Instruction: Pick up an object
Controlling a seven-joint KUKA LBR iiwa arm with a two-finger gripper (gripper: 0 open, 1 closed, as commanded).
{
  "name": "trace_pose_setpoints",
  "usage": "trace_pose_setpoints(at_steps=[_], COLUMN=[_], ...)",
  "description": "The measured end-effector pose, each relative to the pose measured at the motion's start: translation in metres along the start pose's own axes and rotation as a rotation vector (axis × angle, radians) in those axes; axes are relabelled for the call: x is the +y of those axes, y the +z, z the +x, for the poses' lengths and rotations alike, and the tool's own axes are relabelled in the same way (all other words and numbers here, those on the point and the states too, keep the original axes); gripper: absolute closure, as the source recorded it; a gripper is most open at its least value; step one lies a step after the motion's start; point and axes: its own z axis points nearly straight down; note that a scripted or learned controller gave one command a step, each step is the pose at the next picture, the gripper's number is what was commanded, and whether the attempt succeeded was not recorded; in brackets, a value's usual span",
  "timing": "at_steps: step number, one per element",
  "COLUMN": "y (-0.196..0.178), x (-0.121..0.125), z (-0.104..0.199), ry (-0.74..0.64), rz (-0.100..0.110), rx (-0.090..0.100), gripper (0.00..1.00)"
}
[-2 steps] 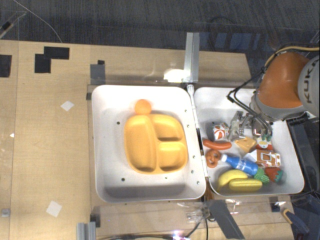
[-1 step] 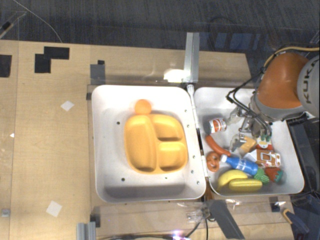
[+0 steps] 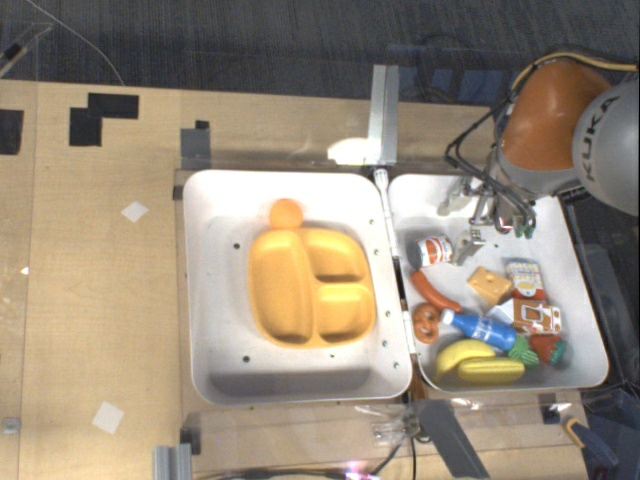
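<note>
Left bin (image 3: 205,298): yellow divided tray (image 3: 310,286), orange ball (image 3: 287,212). Right bin (image 3: 585,308): toy foods, including banana (image 3: 470,354). Hand (image 3: 478,230) hovers above right bin's far end; grip state indeterminate.

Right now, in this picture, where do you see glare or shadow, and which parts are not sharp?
In the camera view, a bright glare patch sits on the bench behind the left bin, near the metal divider post. A soft shadow lies along the inner front wall of that bin, below the yellow tray. The tool and the small toys in the right bin look slightly blurred, so fine detail is lost.
</note>
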Motion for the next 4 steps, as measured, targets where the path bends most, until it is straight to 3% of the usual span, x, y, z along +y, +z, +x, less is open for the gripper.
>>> trace_pose_setpoints(at_steps=[1,2,3,4], y=[-0.014,-0.018,-0.011,-0.012], x=[-0.024,-0.014,-0.075,-0.074], z=[-0.006,0.019,0.003,0.022], ry=[0.09,0.544,0.611,0.808], rz=[-0.002,0.0,0.001,0.002], rx=[0.008,0.003,0.0,0.003], gripper=[0.0,0.0,0.0,0.0])
